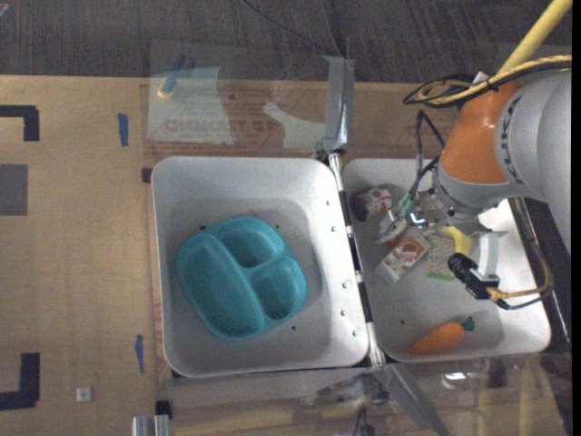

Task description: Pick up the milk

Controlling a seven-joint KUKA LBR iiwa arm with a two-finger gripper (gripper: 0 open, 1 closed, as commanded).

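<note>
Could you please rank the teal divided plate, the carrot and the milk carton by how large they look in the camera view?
Largest to smallest:
1. teal divided plate, clearly largest
2. carrot
3. milk carton, roughly similar to the carrot, so that order is unsure

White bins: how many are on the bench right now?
2. The left bin holds a teal divided plate. The right bin holds the milk carton, a carrot and other small items, partly hidden by the arm.
</note>
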